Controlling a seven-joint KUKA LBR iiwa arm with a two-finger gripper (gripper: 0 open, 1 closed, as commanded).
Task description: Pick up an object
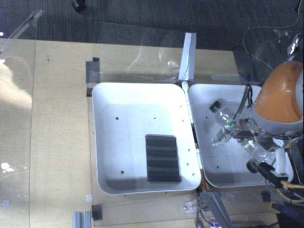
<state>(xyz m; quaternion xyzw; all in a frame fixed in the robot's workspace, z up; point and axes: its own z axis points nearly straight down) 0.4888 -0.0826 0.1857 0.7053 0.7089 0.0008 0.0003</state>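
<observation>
The fingers hang low in the right bin; whether spread or pressed together I cannot tell (cables clutter them). The black ribbed block lies in the left bin, well apart. Judged an approach; next calls for crossing the divider.

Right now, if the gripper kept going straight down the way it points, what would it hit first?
Probably the bare white floor of the right bin beneath the gripper; depth is hard to judge. The black ridged block lies in the left bin.
</observation>
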